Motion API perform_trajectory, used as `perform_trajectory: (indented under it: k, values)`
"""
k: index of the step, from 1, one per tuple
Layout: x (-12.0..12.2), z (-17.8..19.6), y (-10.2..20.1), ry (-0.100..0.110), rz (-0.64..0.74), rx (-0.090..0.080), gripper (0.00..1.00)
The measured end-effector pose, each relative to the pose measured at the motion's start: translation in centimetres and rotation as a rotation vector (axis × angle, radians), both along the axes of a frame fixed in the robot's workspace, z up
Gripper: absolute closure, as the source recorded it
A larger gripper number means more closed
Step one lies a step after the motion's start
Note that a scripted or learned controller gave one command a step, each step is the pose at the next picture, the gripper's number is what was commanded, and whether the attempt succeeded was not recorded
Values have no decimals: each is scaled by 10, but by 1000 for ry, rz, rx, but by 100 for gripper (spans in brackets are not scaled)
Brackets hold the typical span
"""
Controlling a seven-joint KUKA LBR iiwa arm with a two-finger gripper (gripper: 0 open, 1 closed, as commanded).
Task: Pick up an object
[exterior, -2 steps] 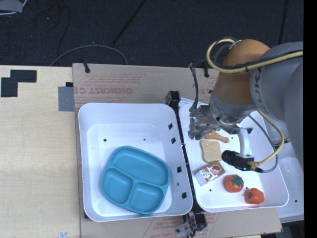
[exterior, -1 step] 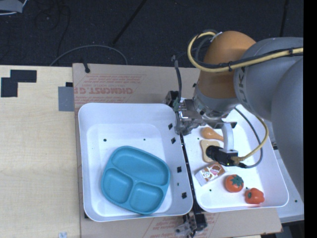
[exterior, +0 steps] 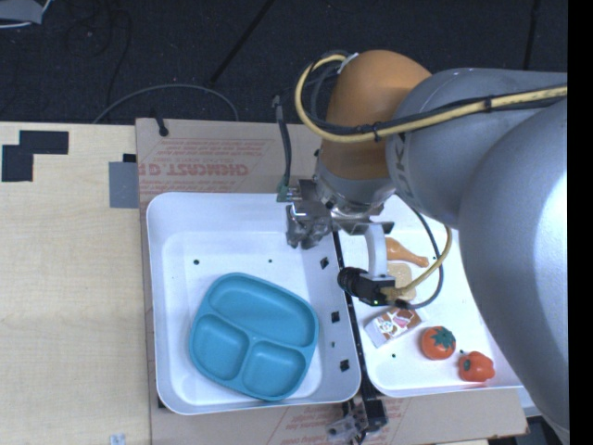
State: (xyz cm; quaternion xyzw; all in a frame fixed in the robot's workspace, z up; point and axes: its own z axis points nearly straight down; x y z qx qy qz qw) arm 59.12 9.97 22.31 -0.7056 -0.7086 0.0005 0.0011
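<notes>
My gripper [exterior: 302, 222] hangs over the far right corner of the left bin [exterior: 176, 248], close to the divider between the two bins. No object shows at its tip. A blue divided plate [exterior: 252, 335] lies flat in the left bin, in front of the gripper and to its left. In the right bin [exterior: 435, 383] a tan drumstick-shaped toy [exterior: 408, 252] lies against a pale round piece [exterior: 401, 273]. In front of them sit a small white packet with red print [exterior: 393, 324], an orange-red tomato [exterior: 437, 342] and a second red fruit [exterior: 475, 366].
The grey arm and its orange band [exterior: 371, 100] cover the far half of the right bin. A cardboard sheet [exterior: 213, 160] lies under both bins. Pale wooden bench top [exterior: 65, 276] extends to the left.
</notes>
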Motion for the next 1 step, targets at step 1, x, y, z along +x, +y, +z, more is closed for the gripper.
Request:
perform_trajectory:
  k: [1]
  values:
    - [-1, 0, -2, 2, -1, -2, 0]
